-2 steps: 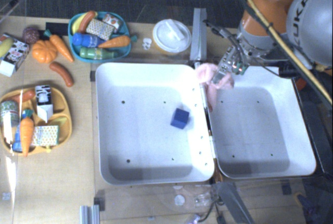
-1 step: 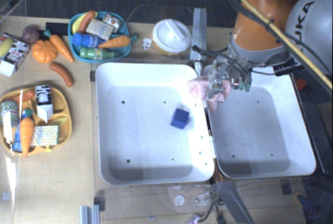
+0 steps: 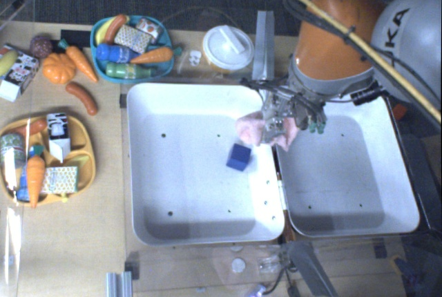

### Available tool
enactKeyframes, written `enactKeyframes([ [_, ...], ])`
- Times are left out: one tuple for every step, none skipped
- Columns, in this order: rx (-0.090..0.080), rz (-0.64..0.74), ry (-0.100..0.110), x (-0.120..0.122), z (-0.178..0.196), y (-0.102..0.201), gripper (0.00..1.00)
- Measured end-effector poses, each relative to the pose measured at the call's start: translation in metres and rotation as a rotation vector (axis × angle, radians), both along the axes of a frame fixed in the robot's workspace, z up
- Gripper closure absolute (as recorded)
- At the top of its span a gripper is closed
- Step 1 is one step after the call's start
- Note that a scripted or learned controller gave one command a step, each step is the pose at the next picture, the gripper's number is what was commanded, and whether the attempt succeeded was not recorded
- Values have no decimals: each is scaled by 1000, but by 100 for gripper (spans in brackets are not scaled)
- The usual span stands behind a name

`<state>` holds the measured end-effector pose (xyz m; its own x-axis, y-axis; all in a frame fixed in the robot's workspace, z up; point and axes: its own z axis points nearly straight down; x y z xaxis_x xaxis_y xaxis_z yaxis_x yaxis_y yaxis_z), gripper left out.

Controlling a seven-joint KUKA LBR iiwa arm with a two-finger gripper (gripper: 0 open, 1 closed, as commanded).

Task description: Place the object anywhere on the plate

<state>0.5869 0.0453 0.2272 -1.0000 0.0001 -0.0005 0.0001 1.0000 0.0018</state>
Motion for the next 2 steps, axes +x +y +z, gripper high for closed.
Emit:
enactKeyframes([
  [0,2,1,-30,-4,41,100],
  [0,2,1,-30,-3,40,0],
])
